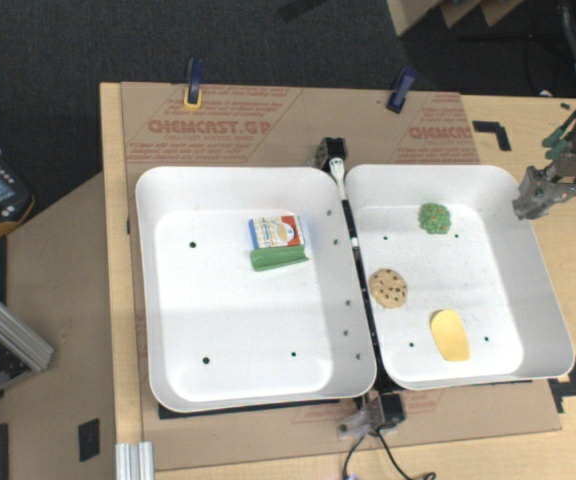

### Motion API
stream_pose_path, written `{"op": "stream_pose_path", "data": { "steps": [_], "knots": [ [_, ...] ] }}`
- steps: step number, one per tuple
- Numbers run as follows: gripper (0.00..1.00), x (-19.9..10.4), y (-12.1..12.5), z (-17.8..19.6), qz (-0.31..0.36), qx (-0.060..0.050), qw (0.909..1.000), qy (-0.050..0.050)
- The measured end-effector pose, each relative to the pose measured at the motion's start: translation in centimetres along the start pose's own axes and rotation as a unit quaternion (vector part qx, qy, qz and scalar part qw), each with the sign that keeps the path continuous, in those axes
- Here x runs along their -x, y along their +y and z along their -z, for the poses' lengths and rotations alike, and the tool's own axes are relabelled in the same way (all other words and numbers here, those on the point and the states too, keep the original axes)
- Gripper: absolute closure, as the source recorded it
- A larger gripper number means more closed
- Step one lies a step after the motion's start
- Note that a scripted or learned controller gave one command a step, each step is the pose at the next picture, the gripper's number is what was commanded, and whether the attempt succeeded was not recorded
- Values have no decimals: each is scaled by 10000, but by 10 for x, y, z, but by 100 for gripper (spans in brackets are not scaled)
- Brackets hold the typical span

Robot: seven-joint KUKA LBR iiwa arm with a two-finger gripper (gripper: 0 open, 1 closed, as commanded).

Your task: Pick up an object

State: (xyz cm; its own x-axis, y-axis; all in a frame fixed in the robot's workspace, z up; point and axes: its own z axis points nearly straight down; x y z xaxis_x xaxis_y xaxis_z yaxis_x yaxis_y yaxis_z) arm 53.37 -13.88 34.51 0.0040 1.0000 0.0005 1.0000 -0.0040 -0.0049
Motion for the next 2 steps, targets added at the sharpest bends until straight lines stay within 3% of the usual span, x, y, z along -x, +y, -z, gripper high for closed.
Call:
{"op": "stream_pose_path", "data": {
  "steps": [1,2],
  "knots": [
    [100,80,-34,-48,-15,8,10000,-4],
    [100,85,-56,-204,5,-33,10000,24]
  ]
}}
